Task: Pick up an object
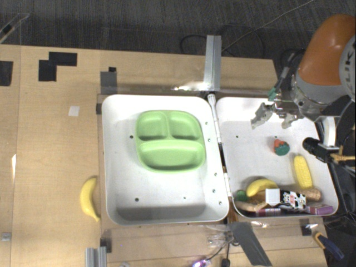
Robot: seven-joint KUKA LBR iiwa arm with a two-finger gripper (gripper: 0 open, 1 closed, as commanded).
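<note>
You see the gripper (273, 117) over the upper part of the right bin (239, 149), near its back rim. Its two fingers are spread apart and nothing sits between them. Under it the white floor is bare, so there is free room in the whole upper left part of this bin.

The objects you may pick lie lower. A small red and green toy (281, 146) stands alone in the middle right, apart from the others, with open floor around it. A corn cob (302, 171) lies just beside the right wall. Along the front rim you find a crowded row: a yellow banana (259, 187), a small green piece (241, 194) in the left corner, a white block (272, 196), a black and white item (293, 199) and a purple item (322, 209) (they touch or overlap each other, and they press to the front edge).

The left bin (119, 149) holds a green divided plate (169, 139) in its upper middle, with free floor toward its front.

Another banana (89, 198) lies outside on the bench (50, 149), just beside the left bin's left wall.
</note>
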